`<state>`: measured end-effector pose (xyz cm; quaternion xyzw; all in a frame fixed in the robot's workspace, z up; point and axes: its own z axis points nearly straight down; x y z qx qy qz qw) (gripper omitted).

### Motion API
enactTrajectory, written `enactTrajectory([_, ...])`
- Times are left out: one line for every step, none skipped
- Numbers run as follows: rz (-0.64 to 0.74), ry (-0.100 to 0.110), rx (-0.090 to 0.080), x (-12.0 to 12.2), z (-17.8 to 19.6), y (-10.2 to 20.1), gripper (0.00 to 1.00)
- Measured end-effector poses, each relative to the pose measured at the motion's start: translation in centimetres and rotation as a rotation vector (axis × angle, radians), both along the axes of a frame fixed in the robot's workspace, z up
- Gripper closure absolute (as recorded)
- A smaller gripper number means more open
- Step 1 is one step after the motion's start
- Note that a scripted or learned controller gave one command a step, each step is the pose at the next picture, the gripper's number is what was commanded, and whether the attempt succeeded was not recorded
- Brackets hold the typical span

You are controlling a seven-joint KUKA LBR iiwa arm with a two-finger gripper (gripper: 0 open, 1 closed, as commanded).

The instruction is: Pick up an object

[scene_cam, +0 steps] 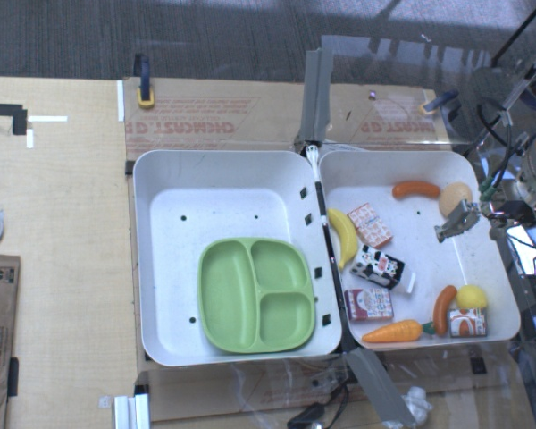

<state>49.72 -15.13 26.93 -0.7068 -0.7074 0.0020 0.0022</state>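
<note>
The right bin (482,266) holds the loose items. An orange sausage (416,189) and a beige bun (453,198) lie at the back. A banana (342,236), a pink-patterned carton (371,224) and a black-and-white carton (378,267) sit toward the left. Along the front lie a red-and-white carton (369,305), a carrot (393,332), a second sausage (444,308), a lemon (472,297) and a small red box (467,324). My gripper (448,228) hangs over the bin's right part, just below the bun, with nothing visibly in it.
The left bin (161,239) holds a green divided plate (257,293). A grey divider post (314,96) rises behind the seam between the bins. Cables and arm hardware (509,177) crowd the right edge. Bare white floor lies in the right bin around (429,257).
</note>
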Motion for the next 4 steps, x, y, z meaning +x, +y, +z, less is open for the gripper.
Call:
enactTrajectory([0.178,-0.001,0.001,6.0,-13.0,5.5,0.0])
enactTrajectory([0.139,-0.009,-0.001,12.5,-17.2,4.5,0.0])
enactTrajectory([0.111,-0.003,0.0,10.3,-17.9,5.2,0.0])
enactTrajectory([0.145,-0.004,0.0,14.8,-17.9,4.2,0.0])
